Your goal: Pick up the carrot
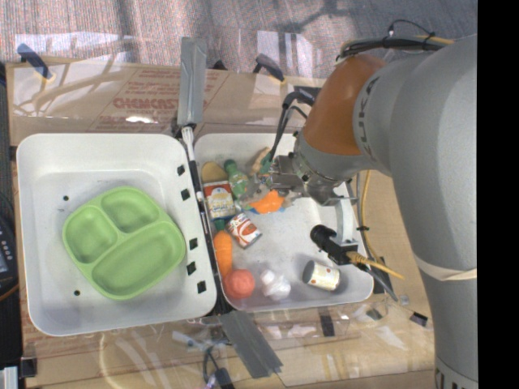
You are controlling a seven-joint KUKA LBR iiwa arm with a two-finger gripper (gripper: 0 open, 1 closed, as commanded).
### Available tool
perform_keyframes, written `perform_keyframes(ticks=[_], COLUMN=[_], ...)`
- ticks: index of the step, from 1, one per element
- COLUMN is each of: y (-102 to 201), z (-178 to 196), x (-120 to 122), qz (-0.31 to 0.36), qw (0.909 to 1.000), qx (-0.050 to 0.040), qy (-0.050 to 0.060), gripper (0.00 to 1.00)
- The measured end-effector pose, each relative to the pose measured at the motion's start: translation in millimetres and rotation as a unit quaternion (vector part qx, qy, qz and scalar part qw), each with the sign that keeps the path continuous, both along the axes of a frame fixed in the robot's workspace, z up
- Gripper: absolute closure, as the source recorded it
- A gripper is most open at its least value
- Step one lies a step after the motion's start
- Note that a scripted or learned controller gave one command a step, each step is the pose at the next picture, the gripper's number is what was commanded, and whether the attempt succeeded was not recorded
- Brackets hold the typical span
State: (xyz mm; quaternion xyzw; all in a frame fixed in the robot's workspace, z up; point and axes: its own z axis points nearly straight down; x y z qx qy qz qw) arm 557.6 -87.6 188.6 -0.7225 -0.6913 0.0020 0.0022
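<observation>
Red "CHEMCAST" print on the cardboard sheet (130, 96)

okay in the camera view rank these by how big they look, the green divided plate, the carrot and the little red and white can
1. green divided plate, by far
2. carrot
3. red and white can, close to the carrot, so that order is unsure

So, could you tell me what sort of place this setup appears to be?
Probably a robotics lab bench for pick-and-place trials: two white bins clamped side by side, toy food like the carrot and a green divided plate, with the arm's gripper reaching in.
</observation>
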Motion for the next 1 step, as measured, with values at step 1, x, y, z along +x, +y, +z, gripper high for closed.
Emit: perform_keyframes(ticks=[1], y=[43.2], z=[-0.7], x=[35.1], qz=[-0.041], qw=[0.9992], qx=[-0.0007], qy=[0.001], gripper=[1.0])
